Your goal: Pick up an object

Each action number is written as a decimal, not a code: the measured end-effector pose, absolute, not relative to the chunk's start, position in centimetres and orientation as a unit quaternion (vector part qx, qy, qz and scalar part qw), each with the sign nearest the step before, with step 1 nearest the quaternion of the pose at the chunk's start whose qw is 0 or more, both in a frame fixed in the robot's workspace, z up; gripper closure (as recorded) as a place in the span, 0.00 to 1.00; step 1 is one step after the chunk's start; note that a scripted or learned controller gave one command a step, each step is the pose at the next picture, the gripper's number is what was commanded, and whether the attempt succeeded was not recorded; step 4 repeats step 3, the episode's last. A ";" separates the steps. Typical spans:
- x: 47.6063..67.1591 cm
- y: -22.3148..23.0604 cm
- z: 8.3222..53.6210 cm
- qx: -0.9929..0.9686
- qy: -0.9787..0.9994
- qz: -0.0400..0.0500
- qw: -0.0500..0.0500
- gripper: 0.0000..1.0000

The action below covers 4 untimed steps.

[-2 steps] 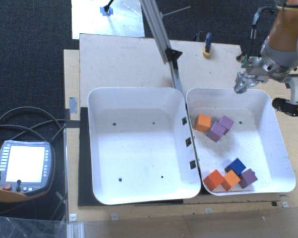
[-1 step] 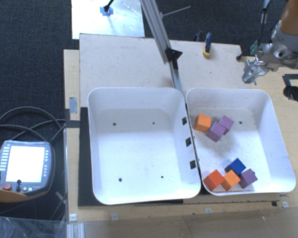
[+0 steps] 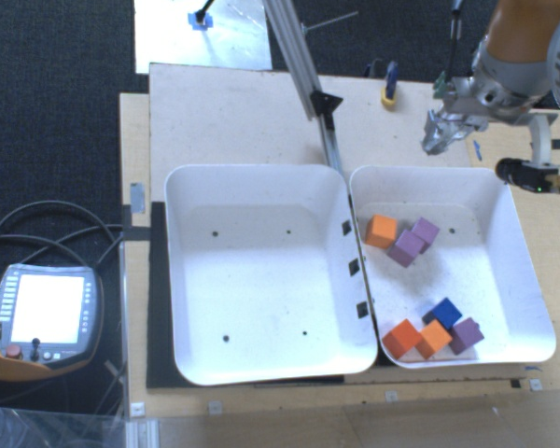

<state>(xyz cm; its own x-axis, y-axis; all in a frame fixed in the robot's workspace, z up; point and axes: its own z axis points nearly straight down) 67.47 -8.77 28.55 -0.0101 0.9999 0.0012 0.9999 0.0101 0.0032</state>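
In right bin (image 3: 527, 278), seven blocks (image 3: 409, 247)

In the upper right of the frame the arm (image 3: 532, 17) shows a broad orange band above a pale grey, rounded wrist section. Below it sits a silvery metal gripper (image 3: 439, 138) with small, shiny, faceted parts, and a thin dark cable loops up beside the wrist. A black cylindrical fitting (image 3: 527, 174) with a tiny green light juts out at the right edge.
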 end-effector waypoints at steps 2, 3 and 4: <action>66.1 1.9 26.2 0.704 0.711 0.001 0.000 1.00; 66.8 6.3 24.9 0.704 0.710 0.001 0.000 1.00; 66.8 6.3 24.9 0.704 0.710 0.001 0.000 1.00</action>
